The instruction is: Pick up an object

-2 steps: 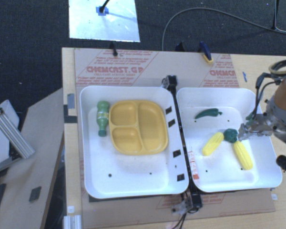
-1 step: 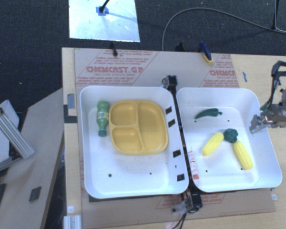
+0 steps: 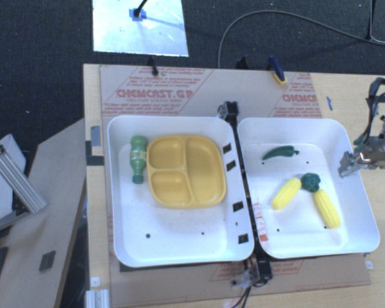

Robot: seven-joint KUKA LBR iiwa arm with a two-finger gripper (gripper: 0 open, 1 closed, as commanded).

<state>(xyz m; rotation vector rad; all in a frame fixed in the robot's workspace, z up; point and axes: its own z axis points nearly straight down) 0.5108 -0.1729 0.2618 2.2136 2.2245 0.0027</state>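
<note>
Hand [image 3: 350, 163] poised over right bin's [image 3: 356, 191] outer rim, clear of both corn cobs [image 3: 286, 193]; its opening cannot be told.

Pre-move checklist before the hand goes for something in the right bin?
1. Hand location: at the right bin's right rim, not over any item. Not ok for a grasp yet.
2. Hand open or shut: cannot tell.
3. Hand carrying anything: nothing seen at it. Ok.
4. Green pepper: lies alone with free space around it. Ok.
5. Two corn cobs: broccoli sits between their upper ends, crowded. Not ok.
6. Left bin: bottle right beside the yellow tray. Tight.
</note>
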